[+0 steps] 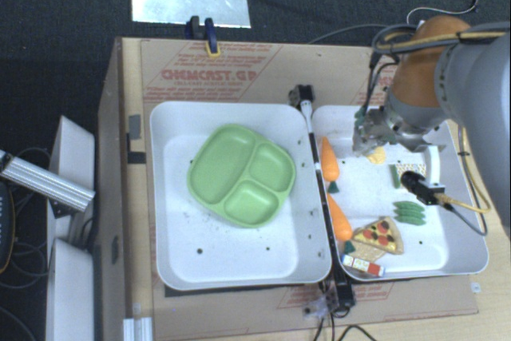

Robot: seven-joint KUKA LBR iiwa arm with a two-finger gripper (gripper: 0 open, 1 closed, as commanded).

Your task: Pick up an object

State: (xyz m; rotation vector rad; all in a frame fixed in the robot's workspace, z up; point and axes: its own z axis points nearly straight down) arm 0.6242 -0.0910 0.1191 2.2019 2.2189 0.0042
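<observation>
Whether the fingers are spread or closed cannot be told from here; the gripper (369, 141) is down in the right bin (471, 251), just beside a small yellow piece (376, 156) at the bin's far end. This appears to be the reach-and-grasp step. The next move calls for closing squarely on that piece, then lifting clear of the nearby carrot (328, 159).

Green plate (242, 175); orange carrots (328, 159)
</observation>
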